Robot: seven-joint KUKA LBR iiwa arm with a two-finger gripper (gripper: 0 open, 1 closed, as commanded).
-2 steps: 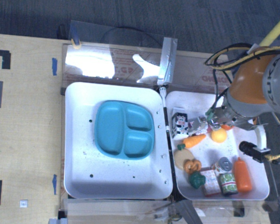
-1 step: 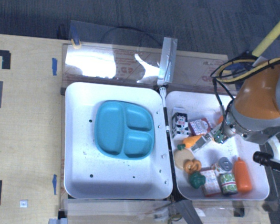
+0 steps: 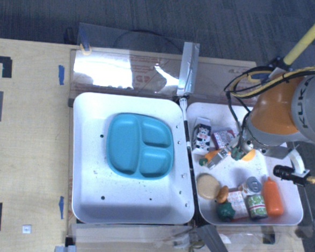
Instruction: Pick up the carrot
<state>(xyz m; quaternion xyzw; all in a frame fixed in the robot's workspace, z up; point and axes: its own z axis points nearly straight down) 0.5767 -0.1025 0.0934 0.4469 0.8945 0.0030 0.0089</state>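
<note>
Two white bins (image 3: 86, 144), one blue divided plate (image 3: 140, 146), one carrot (image 3: 273, 196), two cans (image 3: 256, 206).

The arm (image 3: 304, 109) is grey with 1 broad orange band (image 3: 274, 112), black letters on its casing, and black-and-yellow cables (image 3: 252, 81) looped alongside.

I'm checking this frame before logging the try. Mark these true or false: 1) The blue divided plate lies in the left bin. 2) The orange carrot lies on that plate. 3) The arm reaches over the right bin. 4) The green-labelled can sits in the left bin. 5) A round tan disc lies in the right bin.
1) True: the blue divided plate lies in the left white bin.
2) False: the orange carrot lies in the right white bin.
3) True: the grey arm hangs over the right bin.
4) False: the green-labelled can is in the right bin.
5) True: the round tan disc lies there.
</note>
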